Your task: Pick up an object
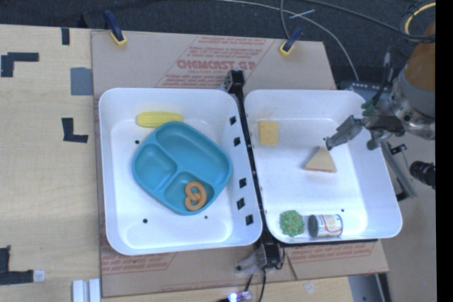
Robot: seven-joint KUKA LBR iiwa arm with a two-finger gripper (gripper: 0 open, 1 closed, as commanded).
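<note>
Faintly, red lettering is seen on the brown cardboard sheet under the bins, too blurred to be read with certainty. Within the left bin, a smooth blue divided plate is laid, a pretzel held in its lower compartment and a yellow corn cob placed just above it. Within the right bin, a yellow cube, a tan wedge, a bumpy green ball and a labelled can are found. The gripper is held open above the wedge, nothing between its fingers.
</note>
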